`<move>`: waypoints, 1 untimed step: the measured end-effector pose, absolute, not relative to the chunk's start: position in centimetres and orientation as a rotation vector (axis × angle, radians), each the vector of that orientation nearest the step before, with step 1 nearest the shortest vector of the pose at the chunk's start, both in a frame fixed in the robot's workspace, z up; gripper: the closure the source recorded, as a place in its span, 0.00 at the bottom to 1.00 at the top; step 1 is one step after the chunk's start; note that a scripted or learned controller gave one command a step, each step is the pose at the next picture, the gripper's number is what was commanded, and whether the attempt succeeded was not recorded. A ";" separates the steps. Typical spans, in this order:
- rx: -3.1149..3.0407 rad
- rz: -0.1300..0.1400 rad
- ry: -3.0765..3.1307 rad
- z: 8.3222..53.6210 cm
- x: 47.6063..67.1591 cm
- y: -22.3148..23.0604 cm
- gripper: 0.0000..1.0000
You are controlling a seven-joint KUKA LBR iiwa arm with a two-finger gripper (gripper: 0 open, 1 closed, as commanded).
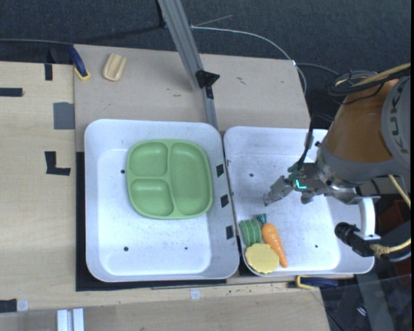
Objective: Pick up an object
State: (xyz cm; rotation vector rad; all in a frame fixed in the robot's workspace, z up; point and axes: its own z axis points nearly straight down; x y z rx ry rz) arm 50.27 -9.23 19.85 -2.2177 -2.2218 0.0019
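Light falls evenly from overhead and is fairly bright, though the dark floor at the top stays dim. The two white bins (155, 271) are the brightest surfaces, close to washed out, so their speckled floors lose detail. Shadows are soft and short: a faint one lies beneath the green plate (170, 178), another under the gripper (284, 190). The picture is low in resolution and slightly soft throughout, with the gripper's outline smeared. Straight bench edges show little bending toward the corners.
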 end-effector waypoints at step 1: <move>-2.216 0.008 -2.219 15.1 50.9 -9.2 0.00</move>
